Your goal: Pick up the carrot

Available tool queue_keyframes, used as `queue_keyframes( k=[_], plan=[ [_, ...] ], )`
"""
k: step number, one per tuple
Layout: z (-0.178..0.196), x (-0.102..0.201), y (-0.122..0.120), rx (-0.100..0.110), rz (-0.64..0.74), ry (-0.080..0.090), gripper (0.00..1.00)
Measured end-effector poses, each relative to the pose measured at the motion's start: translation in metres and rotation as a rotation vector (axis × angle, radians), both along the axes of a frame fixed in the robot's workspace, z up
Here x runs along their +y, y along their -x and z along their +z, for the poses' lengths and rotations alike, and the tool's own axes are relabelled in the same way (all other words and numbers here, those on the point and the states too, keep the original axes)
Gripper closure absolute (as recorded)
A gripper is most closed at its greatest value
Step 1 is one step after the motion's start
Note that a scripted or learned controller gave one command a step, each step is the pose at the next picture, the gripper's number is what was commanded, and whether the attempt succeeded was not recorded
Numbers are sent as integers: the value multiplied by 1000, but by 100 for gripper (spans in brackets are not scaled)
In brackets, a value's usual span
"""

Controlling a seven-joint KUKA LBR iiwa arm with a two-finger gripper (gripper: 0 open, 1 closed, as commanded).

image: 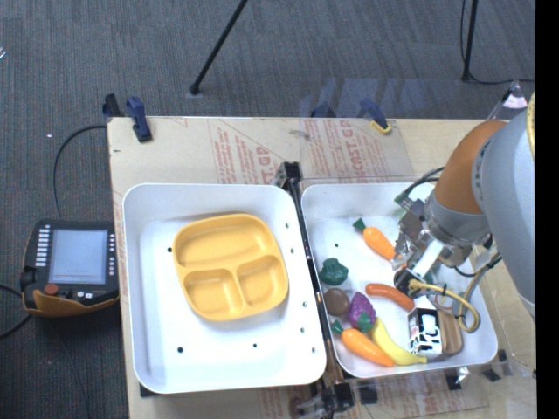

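1. We've got 2 white bins side by side on the bench (210, 142). The left bin (140, 321) holds a yellow divided plate (231, 264) with 3 compartments, sitting a bit tilted.
2. The right bin (336, 201) has all the toy food. The carrot (376, 241) lies toward the far side, green top pointing far-left, orange body running down to the right.
3. There's a 2nd orange carrot-looking piece (365, 346) at the near edge of that bin, just beside a yellow banana (395, 345). Between the 2 orange ones we see a green broccoli piece (333, 271), a brown round thing (336, 301), a purple bunch of grapes (362, 307) and a red-orange sausage-shaped piece (389, 295).
4. The arm comes in from the right, orange band (463, 173) above the wrist, and the gripper (409, 260) is down over the right bin just to the right of the far carrot, close to its thick end.
5. Jaws: honestly we can't tell if they're spread or pressed together, it's all dark clutter and cables (454, 299) there. The carrot isn't visibly between them; it looks to be lying in the bin.
6. A black and white boxy item (424, 332) sits near the bin's near-right corner.
7. Off the bench on the left, a handheld pendant (74, 264) with a screen lies on the floor.
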State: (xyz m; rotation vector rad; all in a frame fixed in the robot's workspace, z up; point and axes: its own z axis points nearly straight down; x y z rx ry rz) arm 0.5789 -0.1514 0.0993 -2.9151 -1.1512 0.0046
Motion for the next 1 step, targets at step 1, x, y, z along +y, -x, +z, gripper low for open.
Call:
queue_keyframes(
  k=[1],
  plan=[
    [62,47,42,-1,84,1,100]
  ],
)
